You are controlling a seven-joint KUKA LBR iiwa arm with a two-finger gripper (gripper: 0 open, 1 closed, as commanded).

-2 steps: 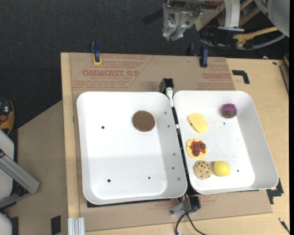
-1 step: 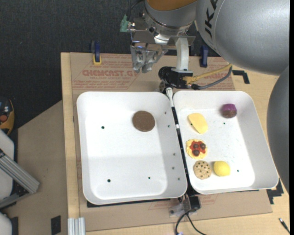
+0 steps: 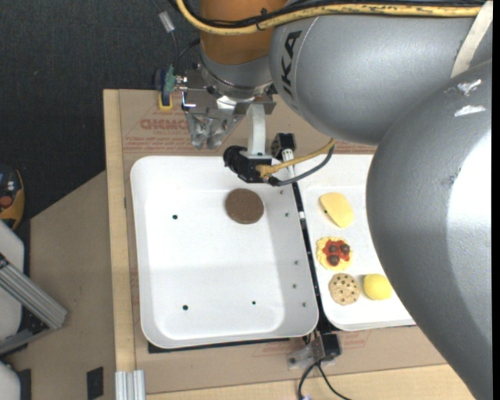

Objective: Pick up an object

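And there was the arm [image 3: 375, 86], swung in from the right and looming over the far end of the surface [image 3: 125, 234], its orange band [image 3: 234, 19] riding high at the top of the view. The gripper [image 3: 209, 134] hung just beyond the back rim of the left bin [image 3: 156, 250], above the brown board rather than over anything worth grabbing. Whether the jaws stood open or closed, I could not tell; from this angle the metal at the tip was a tangle, and nothing sat visibly between them.

The candidates were plain enough. A round brown cookie [image 3: 244, 207] lay flat in the left bin, near its far edge and all alone. Over in the right bin [image 3: 367, 316] sat a yellow wedge [image 3: 337, 208], a small fruit tart [image 3: 334, 252], a chocolate-chip cookie [image 3: 343, 288] and a yellow lemon-like piece [image 3: 377, 287], the last two just beside one another.

By my reading this was the approach, with the grasp not yet made. The brown cookie looked the nearest target: the next move called for sliding the wrist back over the bin, centring above the disc, then dropping straight down. Flat and thin as it was, it left the jaws little edge to catch
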